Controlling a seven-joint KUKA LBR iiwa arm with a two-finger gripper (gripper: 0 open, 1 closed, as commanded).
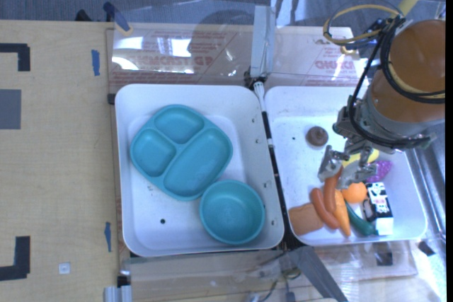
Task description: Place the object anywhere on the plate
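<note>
A blue divided plate (pixel 180 152) lies in the left bin (pixel 134 106) with nothing on it. My gripper (pixel 347 167) hangs over the right bin (pixel 283 131), just above a heap of toy food. Its two grey fingers (pixel 328 167) stand apart, and nothing is clearly held between them. Directly below lie an orange carrot (pixel 341 212) and a reddish sausage (pixel 323 203), side by side. A small orange piece (pixel 354 191) sits right under the fingertips. The arm's orange band (pixel 417 56) hides the bin's far right corner.
A blue bowl (pixel 231 212) sits in the left bin, touching the plate's near right edge. The right bin also holds a brown round cookie (pixel 316 136), a purple piece (pixel 382 170), a black and white item (pixel 379 205) and an orange-brown chunk (pixel 304 221).
</note>
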